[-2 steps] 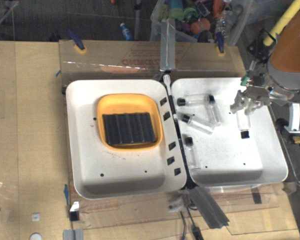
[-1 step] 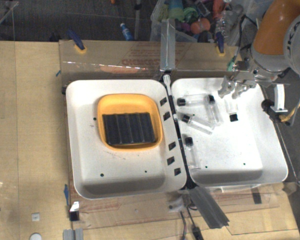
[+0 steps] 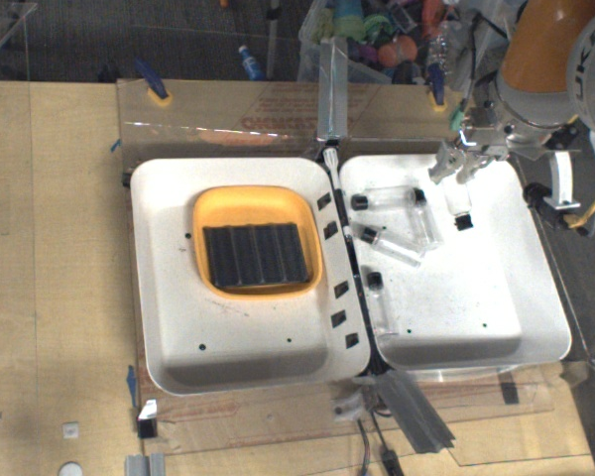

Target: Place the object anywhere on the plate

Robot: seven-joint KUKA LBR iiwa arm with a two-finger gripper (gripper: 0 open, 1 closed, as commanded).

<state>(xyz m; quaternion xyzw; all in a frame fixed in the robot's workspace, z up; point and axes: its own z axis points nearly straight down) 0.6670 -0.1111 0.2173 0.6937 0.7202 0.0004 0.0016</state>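
Orange is what we meet first, a squarish plate [image 3: 258, 241] sitting in the left bin [image 3: 169, 266] with a dark ribbed slab [image 3: 255, 256] lying flat on it. Over the divider in the right bin [image 3: 496, 305], clear plastic tubes with black caps [image 3: 392, 228] lie scattered in the upper left part of the tray, well apart from the plate. And at the far right the gripper [image 3: 459, 175] hangs over that bin's upper edge, its fingers spread apart with nothing between them, just beside the tubes.
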